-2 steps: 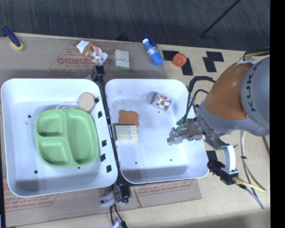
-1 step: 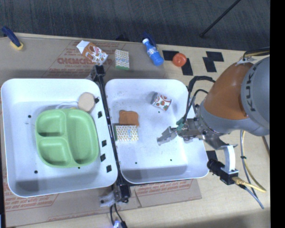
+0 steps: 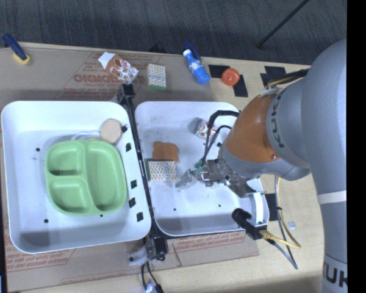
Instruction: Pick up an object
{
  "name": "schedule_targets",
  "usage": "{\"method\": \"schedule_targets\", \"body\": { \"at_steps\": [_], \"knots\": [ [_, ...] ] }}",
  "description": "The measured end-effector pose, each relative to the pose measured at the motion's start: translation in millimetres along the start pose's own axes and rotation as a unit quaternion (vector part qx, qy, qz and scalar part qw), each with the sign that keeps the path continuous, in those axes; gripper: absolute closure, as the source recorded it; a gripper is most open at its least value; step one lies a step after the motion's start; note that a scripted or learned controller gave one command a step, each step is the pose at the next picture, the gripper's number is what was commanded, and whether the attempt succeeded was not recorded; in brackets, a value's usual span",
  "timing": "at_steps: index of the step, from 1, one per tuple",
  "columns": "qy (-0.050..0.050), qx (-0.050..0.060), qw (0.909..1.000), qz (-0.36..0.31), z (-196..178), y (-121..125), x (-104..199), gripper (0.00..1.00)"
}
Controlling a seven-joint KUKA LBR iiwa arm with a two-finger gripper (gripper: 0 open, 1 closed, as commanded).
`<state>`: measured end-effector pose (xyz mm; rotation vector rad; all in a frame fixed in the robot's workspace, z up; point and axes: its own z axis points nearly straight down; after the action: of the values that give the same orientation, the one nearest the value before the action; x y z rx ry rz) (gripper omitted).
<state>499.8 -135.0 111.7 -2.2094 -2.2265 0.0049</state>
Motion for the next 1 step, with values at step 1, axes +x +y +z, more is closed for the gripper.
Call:
{"method": "schedule_targets", "body": {
  "at_steps": [1],
  "knots": [
    [0.0, -0.001, 1.0, 0.0, 20.8, -23.7, 34.5, 0.0]
  ]
}}
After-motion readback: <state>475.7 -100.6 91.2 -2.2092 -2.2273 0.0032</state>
